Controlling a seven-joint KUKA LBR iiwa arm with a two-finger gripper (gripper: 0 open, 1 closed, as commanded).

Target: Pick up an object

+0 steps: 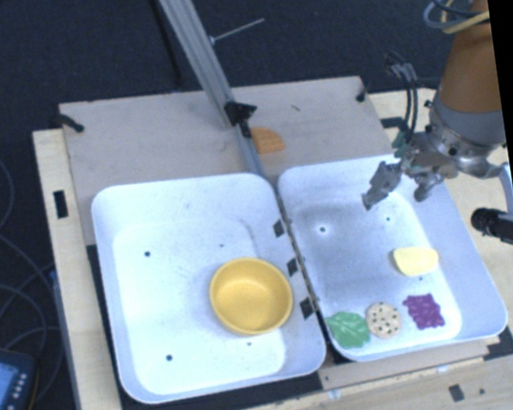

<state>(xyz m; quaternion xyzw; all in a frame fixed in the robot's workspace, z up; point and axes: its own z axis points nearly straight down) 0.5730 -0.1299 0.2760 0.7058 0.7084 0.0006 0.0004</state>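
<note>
Tool (pixel 401 183) hangs over the upper part of the right bin (pixel 332 200), fingers apart, nothing between them.

Right bin contents, all along the near edge: yellow piece (pixel 416 260) mid-right, green piece (pixel 349 328), cookie (pixel 383 320), purple piece (pixel 425 310). Left bin (pixel 146 224) carries a yellow bowl (pixel 250 295), close to the divide between the bins.

Likely target: yellow piece, nearest the tool and standing apart from the other three. It looks like small toy food, so probably light and stiff, perhaps slick plastic. Best taken across its short width, fingers closing on the two long sides.

The green piece, cookie and purple piece lie flat and close together, near the bin's lower wall; little room for a finger on the wall side. Bare floor lies above and left of the yellow piece, giving open room for a straight descent. Right wall is near; watch the outer finger there.
</note>
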